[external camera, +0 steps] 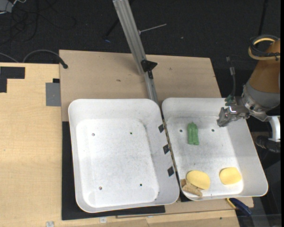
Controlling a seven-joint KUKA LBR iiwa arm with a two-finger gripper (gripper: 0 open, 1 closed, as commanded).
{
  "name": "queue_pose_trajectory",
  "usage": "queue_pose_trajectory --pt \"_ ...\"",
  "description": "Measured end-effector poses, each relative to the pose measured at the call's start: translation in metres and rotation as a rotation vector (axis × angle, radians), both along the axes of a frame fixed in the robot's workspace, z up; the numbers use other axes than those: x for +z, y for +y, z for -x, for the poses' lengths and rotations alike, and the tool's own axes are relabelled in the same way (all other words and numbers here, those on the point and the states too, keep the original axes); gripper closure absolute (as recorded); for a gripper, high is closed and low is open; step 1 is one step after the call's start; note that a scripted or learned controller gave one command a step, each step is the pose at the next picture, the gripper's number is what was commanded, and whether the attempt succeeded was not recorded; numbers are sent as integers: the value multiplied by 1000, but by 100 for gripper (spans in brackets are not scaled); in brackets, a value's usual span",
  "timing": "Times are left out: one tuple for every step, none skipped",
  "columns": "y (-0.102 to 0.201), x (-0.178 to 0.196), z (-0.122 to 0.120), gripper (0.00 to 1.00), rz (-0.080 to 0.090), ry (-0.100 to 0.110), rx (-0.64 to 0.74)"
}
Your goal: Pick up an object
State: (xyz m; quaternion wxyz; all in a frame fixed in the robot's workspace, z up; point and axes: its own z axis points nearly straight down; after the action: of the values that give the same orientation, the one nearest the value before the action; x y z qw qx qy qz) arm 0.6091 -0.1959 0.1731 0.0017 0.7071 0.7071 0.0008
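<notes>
In the right bin [241,141] a green oblong piece [193,134] lies near the middle. Two yellow rounded objects rest by the front rim, one at the left [198,179] and one at the right [230,176]. A small tan piece [193,189] touches the left yellow one. My gripper [226,116] hangs over the bin's far right part, well to the right of the green piece, with nothing seen in it.
The left bin [116,152] stands beside the right one, with black clips [165,148] along the shared rim. A slanted metal rail [135,41] rises behind the bins. The orange-banded arm [265,79] comes in from the right edge.
</notes>
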Motion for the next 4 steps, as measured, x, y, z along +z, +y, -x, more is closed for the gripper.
queue_pose_trajectory --pt "-1 44 -5 100 0 1 1" --pt "-5 104 1 100 1 -2 2" --pt "54 88 -8 100 -3 7 5" --pt "102 71 -17 100 -4 8 4"
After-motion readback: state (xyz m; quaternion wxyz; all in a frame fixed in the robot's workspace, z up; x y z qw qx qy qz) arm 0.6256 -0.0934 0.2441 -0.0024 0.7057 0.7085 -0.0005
